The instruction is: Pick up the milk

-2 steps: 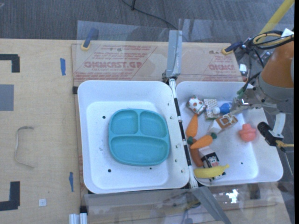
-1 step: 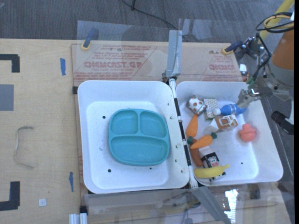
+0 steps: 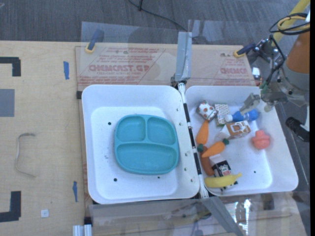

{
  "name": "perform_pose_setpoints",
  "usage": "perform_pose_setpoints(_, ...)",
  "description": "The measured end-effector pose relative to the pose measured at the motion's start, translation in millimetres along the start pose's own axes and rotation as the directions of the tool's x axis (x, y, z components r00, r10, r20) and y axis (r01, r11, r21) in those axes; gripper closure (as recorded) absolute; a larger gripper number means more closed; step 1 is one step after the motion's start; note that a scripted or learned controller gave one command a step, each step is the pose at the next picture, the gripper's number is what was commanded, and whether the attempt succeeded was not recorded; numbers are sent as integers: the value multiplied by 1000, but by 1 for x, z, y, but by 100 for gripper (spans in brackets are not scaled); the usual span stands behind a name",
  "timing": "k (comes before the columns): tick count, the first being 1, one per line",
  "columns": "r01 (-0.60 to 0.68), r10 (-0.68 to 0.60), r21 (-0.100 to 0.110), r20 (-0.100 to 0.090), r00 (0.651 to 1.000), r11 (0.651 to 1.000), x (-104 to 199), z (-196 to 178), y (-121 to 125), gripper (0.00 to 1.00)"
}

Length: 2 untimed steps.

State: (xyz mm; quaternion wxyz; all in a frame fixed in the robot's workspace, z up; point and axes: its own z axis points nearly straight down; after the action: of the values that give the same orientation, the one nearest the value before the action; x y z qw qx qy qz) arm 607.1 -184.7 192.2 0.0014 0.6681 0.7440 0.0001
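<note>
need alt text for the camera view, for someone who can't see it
A robot gripper hovers at the far edge of the right bin, which holds toy food: carrots, a banana, a small milk carton and a blue bottle. The left bin holds a teal divided plate.

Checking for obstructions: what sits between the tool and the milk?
In the camera view, a blue bottle lies between the tool and the milk.

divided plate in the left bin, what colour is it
Turquoise blue, plain with no pattern. The divided plate shows best in the camera view, lying in the left bin.
</note>
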Motion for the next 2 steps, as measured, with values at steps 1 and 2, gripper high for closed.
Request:
perform_pose_setpoints(1,-31,32,-36,11,999,999,31,73,-14,0)
perform_pose_setpoints(2,-126,126,-45,-10,992,991,26,82,-19,0)
